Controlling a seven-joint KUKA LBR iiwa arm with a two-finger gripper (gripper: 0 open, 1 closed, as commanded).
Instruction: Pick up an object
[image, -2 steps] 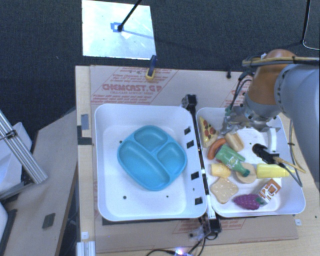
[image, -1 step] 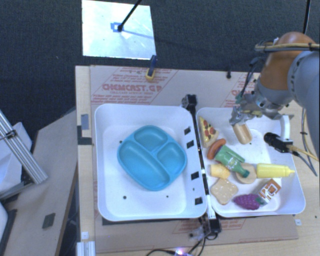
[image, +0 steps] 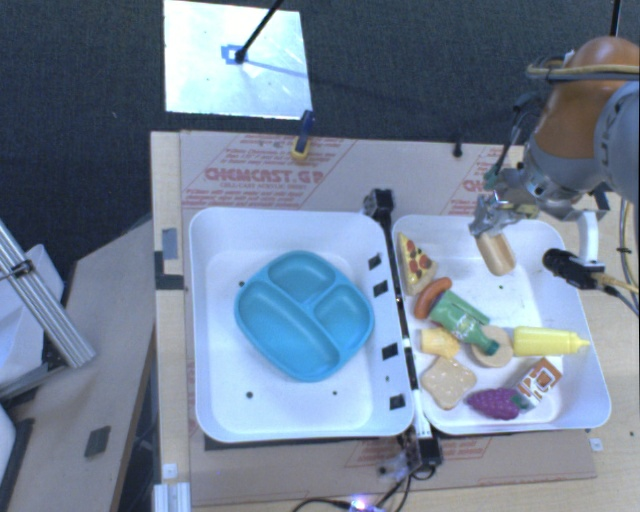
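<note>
My gripper (image: 492, 224) hangs over the back of the right bin (image: 590, 400), at the end of the grey and orange arm coming in from the upper right. A tan bread roll (image: 497, 253) hangs tilted from it, its top end between the fingers, which are shut on it. Below in the same bin lie a pizza slice (image: 415, 262), a red sausage (image: 433, 296), a green bottle (image: 462, 318), a yellow cheese wedge (image: 440, 343), a yellow mustard bottle (image: 548, 342), a toast slice (image: 447, 381), purple grapes (image: 495, 403) and an orange-white carton (image: 540, 378).
The left bin (image: 215, 270) holds a blue divided plate (image: 303, 314). A black divider with clips (image: 392, 300) separates the bins. A black fitting on the arm (image: 570, 267) juts over the right bin's back right corner. A shiny panel (image: 236, 58) lies behind the bench.
</note>
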